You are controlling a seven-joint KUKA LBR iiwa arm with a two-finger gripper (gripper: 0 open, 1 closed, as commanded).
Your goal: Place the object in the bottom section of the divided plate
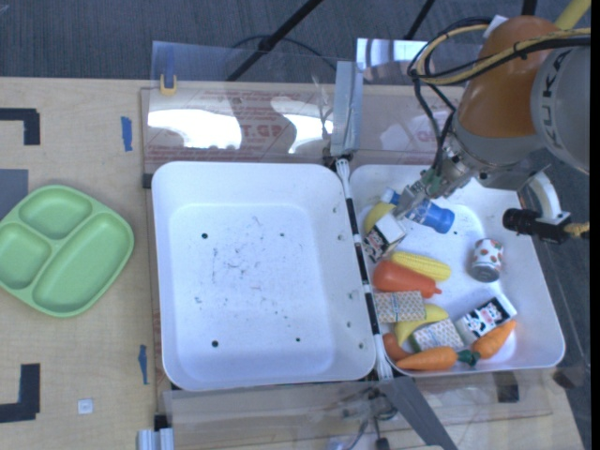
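Note:
The green divided plate point(62, 248) lies on the bench at the far left, with two small sections at the top and one long section along its lower right. My gripper point(410, 202) hangs over the upper left part of the right bin point(539, 293), above a heap of toy food. A blue cylinder point(435, 217) lies right beside it, and a yellow piece point(377, 216) with a small box point(379, 242) sits just left and below. I see nothing clearly held.
The right bin also holds a corn cob point(423, 266), an orange pepper point(397, 278), a cracker point(400, 305), two carrots point(428, 358), a small carton point(484, 319) and a can point(485, 259). The left bin point(178, 195) stands between the right bin and the plate.

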